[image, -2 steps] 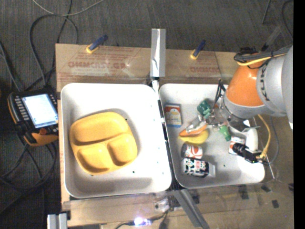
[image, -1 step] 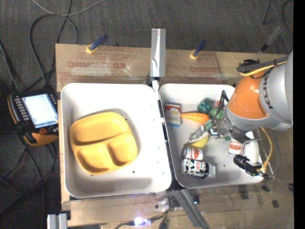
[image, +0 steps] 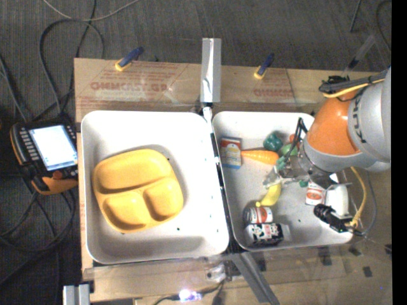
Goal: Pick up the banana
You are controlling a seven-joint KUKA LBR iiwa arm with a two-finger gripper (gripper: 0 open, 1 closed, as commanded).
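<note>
The banana point(image: 272, 195) is small and yellow and lies in the right bin point(image: 236, 196) near its middle, tilted, with its lower end by a can point(image: 258, 215). My gripper point(image: 285, 173) hangs just above and to the right of the banana's upper end, close to it. The grey arm with its orange band point(image: 334, 132) comes in from the right and hides the bin's far right corner. I cannot see the banana held.
The right bin also holds an orange carrot point(image: 259, 157), a small white and orange box point(image: 231, 152), a green object point(image: 275, 140), a black and white can point(image: 264, 233) and a red and white packet point(image: 314, 196). A yellow divided tray point(image: 138, 188) lies in the left bin point(image: 95, 234).
</note>
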